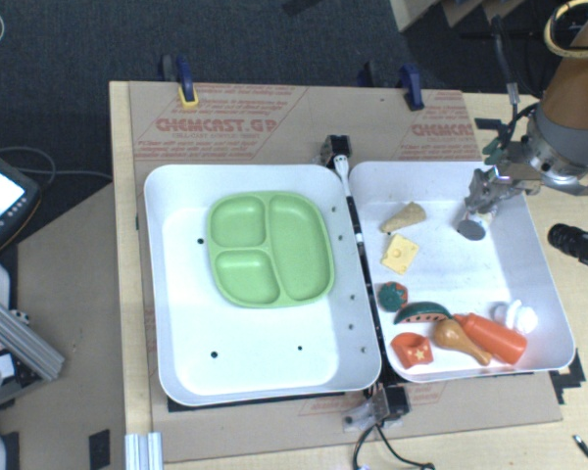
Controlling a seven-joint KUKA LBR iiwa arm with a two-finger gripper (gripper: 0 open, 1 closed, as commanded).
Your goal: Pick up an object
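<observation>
While the gripper [478, 204] hangs over the upper part of the right bin [529, 262], I cannot tell whether it is spread or pressed together, since its tip blurs into the shadow on the bin floor. Nothing shows in its grasp, so I judge the pick not yet done: choosing, closing on and lifting an object all remain.

Nearest to its left lies a tan wedge [403, 217], and just below that a yellow cheese slice [400, 254]. Farther below the gripper, along the bin's near edge, sit a small round toy [393, 295], a watermelon slice [421, 312], an orange-red piece [412, 349], a brown drumstick shape [455, 337], a carrot [494, 337] and a white piece [517, 315]. Well to the left, the other bin [176, 341] carries a green divided plate [270, 248].

Most of the arm is cut off at the right, and the clustered toys overlap, so their exact outlines are hard to separate.
</observation>
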